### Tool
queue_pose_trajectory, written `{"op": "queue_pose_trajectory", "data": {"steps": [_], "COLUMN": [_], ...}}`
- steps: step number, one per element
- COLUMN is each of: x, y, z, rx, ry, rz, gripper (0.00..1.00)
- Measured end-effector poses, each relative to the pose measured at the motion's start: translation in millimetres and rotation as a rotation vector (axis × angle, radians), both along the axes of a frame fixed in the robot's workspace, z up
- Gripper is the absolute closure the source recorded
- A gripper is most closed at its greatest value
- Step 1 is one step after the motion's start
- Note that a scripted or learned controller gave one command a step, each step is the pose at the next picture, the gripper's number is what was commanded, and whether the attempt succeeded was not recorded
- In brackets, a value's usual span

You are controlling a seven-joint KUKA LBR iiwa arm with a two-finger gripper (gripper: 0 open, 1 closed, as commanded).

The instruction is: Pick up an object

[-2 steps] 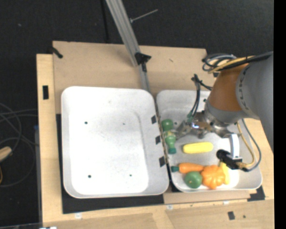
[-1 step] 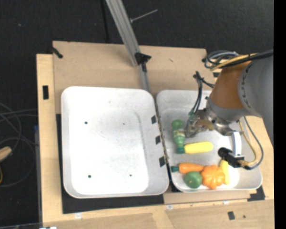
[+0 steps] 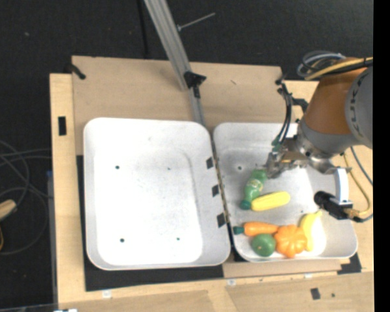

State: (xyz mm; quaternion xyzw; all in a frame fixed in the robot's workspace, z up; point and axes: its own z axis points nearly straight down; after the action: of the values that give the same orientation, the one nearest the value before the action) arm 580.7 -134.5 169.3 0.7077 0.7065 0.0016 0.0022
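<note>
The right bin (image 3: pixel 237 142) holds several toy foods. A green bottle-like item (image 3: pixel 253 188) lies near the bin's middle, with a yellow corn-like piece (image 3: pixel 271 201) just right of it. Along the front edge lie an orange carrot (image 3: pixel 260 228), a green round item (image 3: pixel 264 244), an orange pepper (image 3: pixel 291 240) and a yellow banana (image 3: pixel 310 226). My gripper (image 3: pixel 273 164) reaches down from the right, its tip just above and right of the green bottle's top. The wrist hides its tip.
The left bin (image 3: pixel 146 190) lies beside the right one, joined by black clips (image 3: pixel 216 190). A slanted metal pole (image 3: pixel 172 41) rises behind the bins. Cables (image 3: pixel 289 119) hang by the arm at the right.
</note>
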Motion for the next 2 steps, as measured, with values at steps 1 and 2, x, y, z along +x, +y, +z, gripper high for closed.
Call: {"op": "queue_pose_trajectory", "data": {"steps": [1, 2], "x": [-5.7, -5.1], "y": [2.9, 2.4], "z": [46.2, 70.3], "rx": [0.000, 0.001], "ry": [0.000, 0.002], "rz": [0.002, 0.002], "gripper": [1.00, 1.00]}}
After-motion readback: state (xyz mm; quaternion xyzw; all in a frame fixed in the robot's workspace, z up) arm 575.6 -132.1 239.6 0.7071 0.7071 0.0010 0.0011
